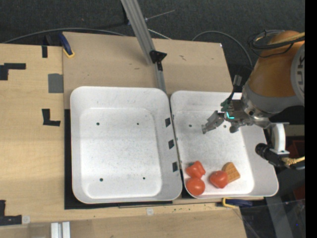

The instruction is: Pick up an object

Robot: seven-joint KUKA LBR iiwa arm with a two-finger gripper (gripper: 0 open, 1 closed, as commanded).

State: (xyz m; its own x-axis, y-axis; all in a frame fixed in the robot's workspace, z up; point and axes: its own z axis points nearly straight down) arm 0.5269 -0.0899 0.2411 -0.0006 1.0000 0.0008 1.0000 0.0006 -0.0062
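Three red tomato-like pieces lie at the near end of the right bin [198, 105]: one [196, 169], another just below it [195, 185], and a third [218, 178] to their right. A tan cracker-like block [231, 171] leans against that third piece. My gripper [221, 124] hangs over the middle of the right bin, well above and behind the objects, its two fingers spread apart with nothing between them.
The left bin [79, 133] stands beside the right one, joined by dark clips along the shared wall. A slanted metal pole [141, 29] rises from behind the bins. The wooden bench surrounds both bins.
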